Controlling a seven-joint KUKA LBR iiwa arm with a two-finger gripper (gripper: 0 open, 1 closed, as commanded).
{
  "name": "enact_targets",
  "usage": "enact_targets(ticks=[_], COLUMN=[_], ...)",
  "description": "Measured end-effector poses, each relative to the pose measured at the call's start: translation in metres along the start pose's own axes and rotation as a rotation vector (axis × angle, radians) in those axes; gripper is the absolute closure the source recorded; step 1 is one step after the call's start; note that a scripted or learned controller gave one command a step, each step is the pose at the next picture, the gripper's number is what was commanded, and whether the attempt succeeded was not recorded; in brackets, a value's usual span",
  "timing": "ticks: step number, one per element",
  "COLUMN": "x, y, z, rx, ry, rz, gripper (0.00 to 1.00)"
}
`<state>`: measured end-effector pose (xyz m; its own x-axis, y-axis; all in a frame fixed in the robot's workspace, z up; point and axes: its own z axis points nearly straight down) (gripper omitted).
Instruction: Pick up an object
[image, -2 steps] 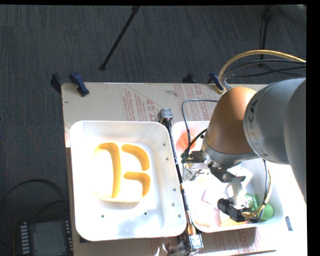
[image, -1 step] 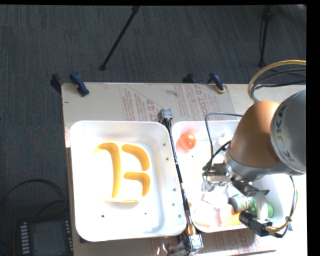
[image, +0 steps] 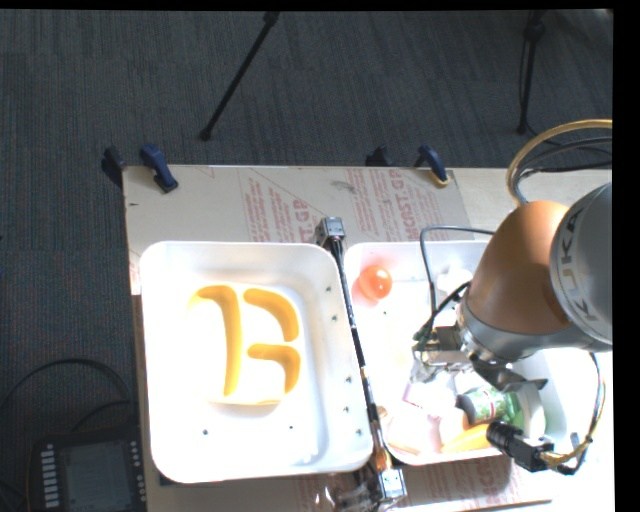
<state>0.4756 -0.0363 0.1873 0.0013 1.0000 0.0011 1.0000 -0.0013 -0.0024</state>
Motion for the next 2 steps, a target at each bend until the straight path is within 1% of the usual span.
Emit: enact_targets(ticks=[1,2], x=[-0.0486,-0.0482], y=[0.0059,0.0062], z=[0.0407,0.0404], rx=[0.001,0.0], ry=[0.0,0.0], rz=[0.0,0.001], gripper=[1.0,0.0])
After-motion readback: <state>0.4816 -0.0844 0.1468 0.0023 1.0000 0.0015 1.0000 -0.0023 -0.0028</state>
